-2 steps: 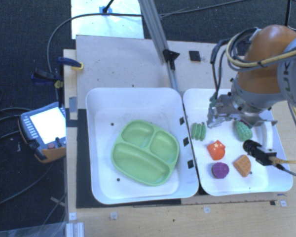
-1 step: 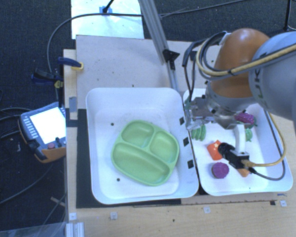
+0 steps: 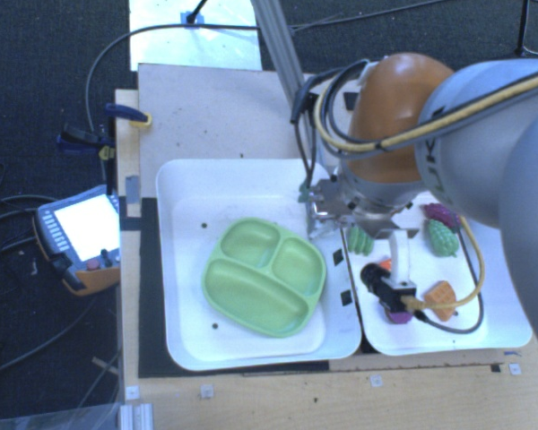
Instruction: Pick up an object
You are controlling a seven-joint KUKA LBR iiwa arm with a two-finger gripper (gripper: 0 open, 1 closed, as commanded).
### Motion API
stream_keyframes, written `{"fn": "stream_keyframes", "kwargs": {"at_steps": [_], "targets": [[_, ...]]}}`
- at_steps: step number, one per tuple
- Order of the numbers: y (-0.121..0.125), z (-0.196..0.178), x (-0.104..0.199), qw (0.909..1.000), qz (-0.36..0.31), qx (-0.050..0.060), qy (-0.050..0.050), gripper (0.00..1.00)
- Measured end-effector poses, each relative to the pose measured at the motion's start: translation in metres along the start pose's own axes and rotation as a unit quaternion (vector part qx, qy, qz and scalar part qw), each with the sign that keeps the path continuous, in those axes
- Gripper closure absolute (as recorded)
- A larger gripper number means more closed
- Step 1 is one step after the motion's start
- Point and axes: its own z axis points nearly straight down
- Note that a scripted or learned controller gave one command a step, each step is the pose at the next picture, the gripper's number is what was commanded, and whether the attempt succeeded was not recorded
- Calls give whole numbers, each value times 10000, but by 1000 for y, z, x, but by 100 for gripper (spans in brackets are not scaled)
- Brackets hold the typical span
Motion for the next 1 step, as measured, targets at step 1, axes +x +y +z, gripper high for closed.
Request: {"fn": "stream_keyframes", "kwargs": {"at_steps": [1], "targets": [[-18, 12, 23, 10000, 13, 11, -5, 100]]}}
